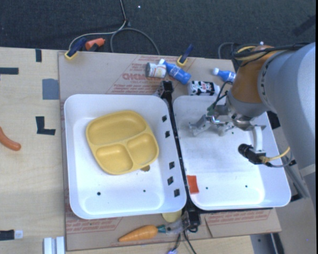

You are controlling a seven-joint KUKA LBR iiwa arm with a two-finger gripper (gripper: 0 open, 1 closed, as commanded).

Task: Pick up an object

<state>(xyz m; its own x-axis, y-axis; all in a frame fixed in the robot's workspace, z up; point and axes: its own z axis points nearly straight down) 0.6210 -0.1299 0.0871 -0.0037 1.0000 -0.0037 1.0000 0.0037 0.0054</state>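
A small orange-red block (192, 184) lies flat on the floor of the right bin (238, 194), near its front left corner. My gripper (200, 126) hangs low over the back left part of that bin, pointing left, well behind the block and apart from it. Nothing shows between its tips. A yellow divided plate (122, 141) lies in the left bin (116, 202), with a small brown bit (144, 168) peeking out at its front edge.
Behind the bins lie a blue-and-white bottle (169, 70), a black-and-white item (203, 88) and a blue clamp (186, 54). An orange carrot (139, 233) rests at the front edge. A sausage (7, 138) lies on the bench far left. The arm's bulk (286, 99) covers the right bin's right side.
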